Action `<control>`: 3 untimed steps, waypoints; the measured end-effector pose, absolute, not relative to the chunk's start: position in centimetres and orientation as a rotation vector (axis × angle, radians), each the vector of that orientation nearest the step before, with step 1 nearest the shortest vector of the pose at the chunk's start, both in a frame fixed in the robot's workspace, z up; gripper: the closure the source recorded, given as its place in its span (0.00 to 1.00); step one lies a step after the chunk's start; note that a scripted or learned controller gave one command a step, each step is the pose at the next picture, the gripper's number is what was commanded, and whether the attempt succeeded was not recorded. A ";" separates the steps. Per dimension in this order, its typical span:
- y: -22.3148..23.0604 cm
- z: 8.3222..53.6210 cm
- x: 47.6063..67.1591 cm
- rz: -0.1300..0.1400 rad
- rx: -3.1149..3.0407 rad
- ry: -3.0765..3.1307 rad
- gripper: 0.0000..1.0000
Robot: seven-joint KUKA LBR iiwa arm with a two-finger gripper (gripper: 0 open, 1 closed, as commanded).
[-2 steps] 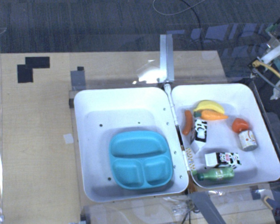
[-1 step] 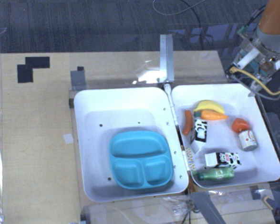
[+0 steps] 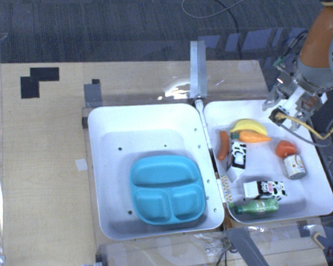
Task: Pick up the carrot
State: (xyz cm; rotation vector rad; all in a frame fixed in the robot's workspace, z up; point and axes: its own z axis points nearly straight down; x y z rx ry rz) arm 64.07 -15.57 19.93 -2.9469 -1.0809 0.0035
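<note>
Your end effector (image 3: pixel 294 105) hangs over the far right corner of the right bin (image 3: pixel 329 202), near its rim, with cabling looped beside it. You cannot tell from this angle whether it is apart or together; nothing is seen between its tips, so treat it as carrying nothing.

Task status, as judged: the pick is not yet done. The carrot (image 3: pixel 254 136) lies flat on the bin floor, thick end toward the divider, tip pointing right. It sits well apart from the end effector, toward the bin's middle. Approach, descent, closing and lift all remain.

Crowding around the target: the banana (image 3: pixel 249 126) touches the carrot along its far side. A red pepper-like piece (image 3: pixel 223 145) lies just left, along the divider wall. A black-and-white carton (image 3: pixel 238 155) sits just in front of the thick end. The narrow tip end has open floor in front and to the right of it, before the tomato (image 3: pixel 285 148) and the small can (image 3: pixel 294 166).

Further out: a second carton (image 3: pixel 265 189) and a green bottle (image 3: pixel 256 207) hug the near wall. The left bin (image 3: pixel 100 162) carries only a blue tray (image 3: pixel 167 187). You likely have the cleanest entry from the right, over the tip.
</note>
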 end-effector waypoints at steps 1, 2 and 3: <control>-13.6 13.5 58.3 0.004 -2.890 -1.222 0.00; -13.6 14.3 58.5 0.005 -2.888 -1.221 1.00; -13.6 14.3 58.5 0.005 -2.888 -1.221 0.00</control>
